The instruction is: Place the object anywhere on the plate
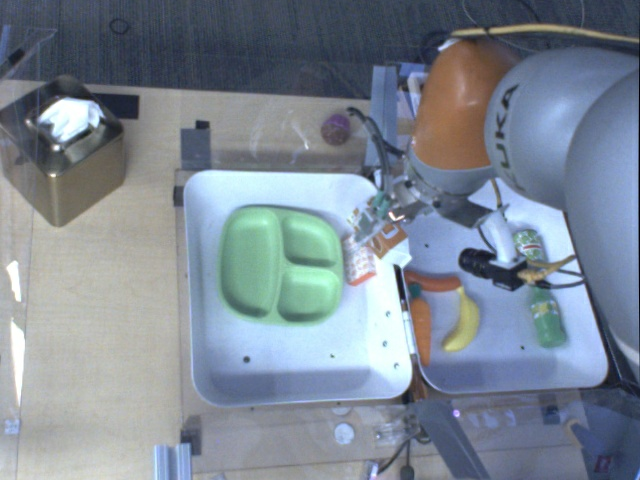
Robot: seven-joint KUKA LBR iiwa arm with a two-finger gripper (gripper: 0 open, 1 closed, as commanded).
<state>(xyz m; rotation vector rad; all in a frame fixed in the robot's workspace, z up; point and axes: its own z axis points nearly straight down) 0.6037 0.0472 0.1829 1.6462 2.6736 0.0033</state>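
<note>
A green divided plate [280, 265] lies in the left white bin [300, 373], left of centre. My gripper [375, 220] hangs over that bin's right edge, just beyond the plate's upper right corner. Directly below it is a small orange and white packet [359, 264], close against the plate's right rim. The packet touches or nearly touches the gripper's tip, and the clutter there hides whether it is gripped. The grey arm with its orange band [460, 108] reaches in from the upper right.
The right bin [520, 368] holds a banana [462, 320], a carrot [421, 330], a red-orange piece [436, 282], a green bottle [546, 318] and a second bottle [526, 244]. A brown box [65, 163] stands far left. A purple ball [335, 128] lies behind the bins.
</note>
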